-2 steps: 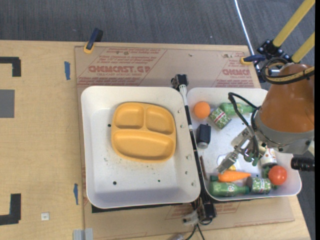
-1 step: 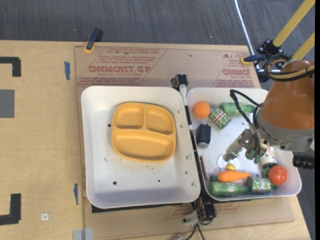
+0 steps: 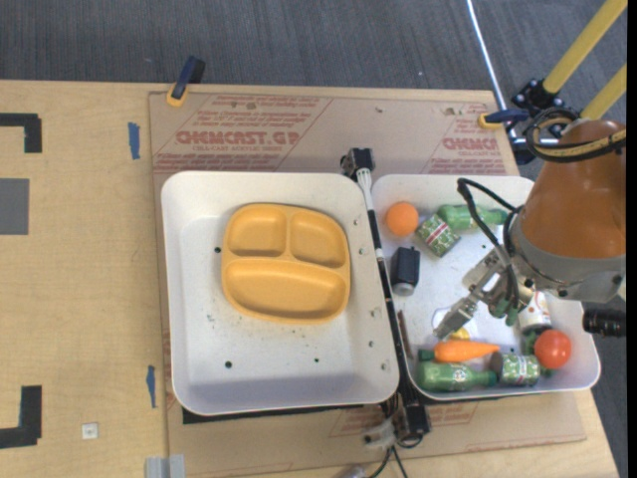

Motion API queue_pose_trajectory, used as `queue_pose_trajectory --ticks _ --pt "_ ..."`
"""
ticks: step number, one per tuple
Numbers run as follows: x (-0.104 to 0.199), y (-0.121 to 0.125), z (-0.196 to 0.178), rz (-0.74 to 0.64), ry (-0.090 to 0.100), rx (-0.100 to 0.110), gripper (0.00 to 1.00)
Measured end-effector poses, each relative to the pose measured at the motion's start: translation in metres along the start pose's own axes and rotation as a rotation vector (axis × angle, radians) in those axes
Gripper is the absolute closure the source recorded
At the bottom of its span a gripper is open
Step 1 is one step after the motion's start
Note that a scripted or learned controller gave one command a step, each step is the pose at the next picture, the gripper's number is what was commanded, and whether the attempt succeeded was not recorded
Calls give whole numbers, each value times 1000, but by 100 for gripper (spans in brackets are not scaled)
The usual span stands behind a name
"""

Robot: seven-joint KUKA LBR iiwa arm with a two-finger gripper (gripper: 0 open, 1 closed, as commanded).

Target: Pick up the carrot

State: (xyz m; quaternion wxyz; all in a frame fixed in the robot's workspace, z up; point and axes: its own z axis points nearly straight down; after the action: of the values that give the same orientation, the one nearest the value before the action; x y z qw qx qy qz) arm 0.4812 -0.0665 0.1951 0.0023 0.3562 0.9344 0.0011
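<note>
Near right bin's front, carrot (image 3: 466,351) lying left-right

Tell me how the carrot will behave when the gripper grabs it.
The carrot looks like a smooth toy, so probably stiff, light and a bit slippery. Its tapered round shape may let it roll or squirt sideways. It lies against the green bottle, which could get nudged too.

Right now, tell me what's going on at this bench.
The arm's gripper hangs over the right bin, just above the carrot, which lies on the bin floor beside a green bottle and a tomato. The carrot isn't picked up. The left bin holds a yellow divided plate.
</note>
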Motion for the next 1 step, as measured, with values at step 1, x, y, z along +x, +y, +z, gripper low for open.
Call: queue_pose_trajectory --ticks 1 --pt "-20 -26 65 354 4 4 0"
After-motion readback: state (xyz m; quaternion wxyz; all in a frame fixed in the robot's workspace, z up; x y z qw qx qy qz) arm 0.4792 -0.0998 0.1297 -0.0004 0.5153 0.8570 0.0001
